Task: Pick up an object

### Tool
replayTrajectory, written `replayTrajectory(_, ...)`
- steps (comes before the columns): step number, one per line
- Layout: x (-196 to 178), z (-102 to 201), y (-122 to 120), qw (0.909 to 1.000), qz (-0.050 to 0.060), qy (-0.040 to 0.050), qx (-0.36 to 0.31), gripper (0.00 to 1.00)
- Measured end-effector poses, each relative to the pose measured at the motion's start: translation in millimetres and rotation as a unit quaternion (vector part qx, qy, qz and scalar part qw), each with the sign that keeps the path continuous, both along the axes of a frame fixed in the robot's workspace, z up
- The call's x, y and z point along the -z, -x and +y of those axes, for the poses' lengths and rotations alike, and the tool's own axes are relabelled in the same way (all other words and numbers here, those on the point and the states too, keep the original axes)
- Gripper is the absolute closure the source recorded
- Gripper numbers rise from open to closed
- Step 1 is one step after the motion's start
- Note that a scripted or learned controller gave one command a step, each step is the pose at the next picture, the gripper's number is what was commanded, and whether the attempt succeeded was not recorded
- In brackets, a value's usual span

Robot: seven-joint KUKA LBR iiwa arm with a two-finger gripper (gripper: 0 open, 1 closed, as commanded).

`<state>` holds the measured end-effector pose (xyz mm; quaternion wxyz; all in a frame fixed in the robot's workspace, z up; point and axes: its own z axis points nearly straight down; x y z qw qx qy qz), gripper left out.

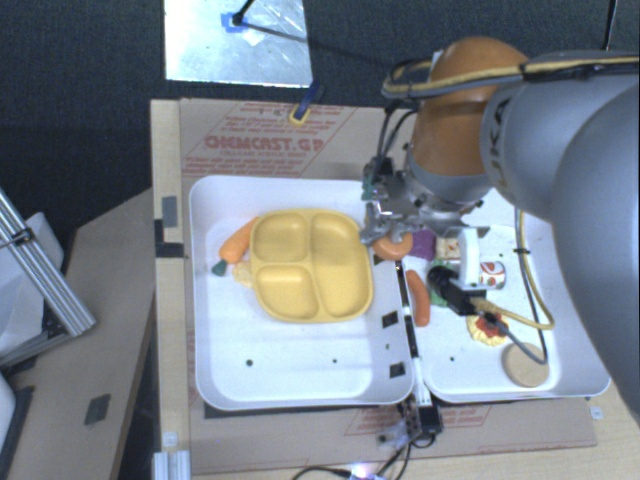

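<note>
Grey arm comes in from the right; gripper [392, 230] sits low over the seam between the bins. Finger spread: can't tell, wrist blocks it. Orange piece [393, 249] directly under the tip, purple piece [424, 243] just right of it. Yellow tray [305, 266] just left, carrot [238, 240] beyond it. Sausage [418, 297] below the tip.

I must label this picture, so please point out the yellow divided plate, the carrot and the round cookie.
yellow divided plate [300, 293]: camera view, on its large front compartment.
carrot [238, 241]: camera view, on the middle of its orange body.
round cookie [525, 366]: camera view, on its centre.
</note>
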<state>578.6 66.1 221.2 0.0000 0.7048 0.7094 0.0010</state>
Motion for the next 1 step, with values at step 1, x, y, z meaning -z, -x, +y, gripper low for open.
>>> replayTrajectory(1, -9.8, -3.4, -0.1, 1.0000, -0.001, 0.0003, 0.001, 1.00)
